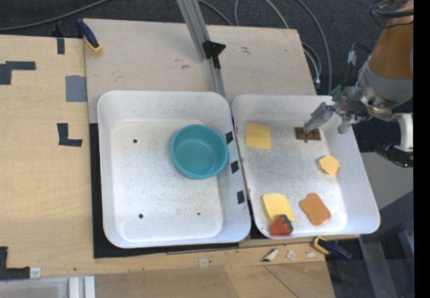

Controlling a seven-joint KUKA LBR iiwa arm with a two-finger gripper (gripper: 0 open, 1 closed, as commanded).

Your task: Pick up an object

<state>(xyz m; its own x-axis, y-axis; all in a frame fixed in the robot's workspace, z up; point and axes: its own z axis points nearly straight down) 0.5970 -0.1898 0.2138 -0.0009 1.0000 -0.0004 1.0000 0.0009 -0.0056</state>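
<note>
**End effector at brown piece, nothing lifted yet**

The end effector [314, 127] is seen low over the right bin [359, 176], its tip at or just above a small brown piece [308, 133] near the bin's far side. Finger opening cannot be told; contact is not clear either. No object is seen held. The brown piece lies on the bin floor, judged the likely target. Other candidates lie untouched in the same bin: yellow square [258, 136], small yellow chunk [329, 165], orange piece [314, 209], yellow block [277, 206] with a red item [281, 225] touching it. A teal bowl [199, 150] sits in the left bin [117, 156]. Progress is judged early: approach made, grasp and lift left.
</note>
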